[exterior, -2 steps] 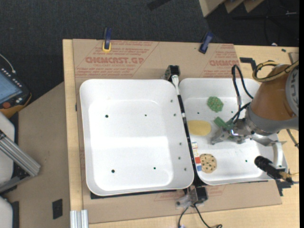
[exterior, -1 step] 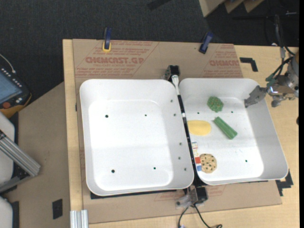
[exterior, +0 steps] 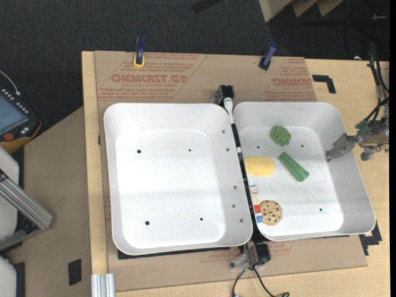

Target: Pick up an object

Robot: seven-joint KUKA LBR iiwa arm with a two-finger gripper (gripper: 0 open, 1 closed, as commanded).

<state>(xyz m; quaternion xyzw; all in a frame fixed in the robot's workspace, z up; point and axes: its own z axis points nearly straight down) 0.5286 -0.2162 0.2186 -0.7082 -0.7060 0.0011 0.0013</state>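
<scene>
Gripper at right edge, objects to its left.
We saw the gripper (exterior: 339, 146), grip state unclear, with the green cylinder (exterior: 293, 166) lying diagonally lower left of it.

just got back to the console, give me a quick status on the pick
End effector at right bin's right rim, nothing seen between its fingers. Four objects lie loose in that bin; green cylinder nearest. Nothing in the way.

The gripper (exterior: 339, 148) is a small grey metal piece on a grey-and-teal wrist block, with thin dark cables trailing above.
</scene>
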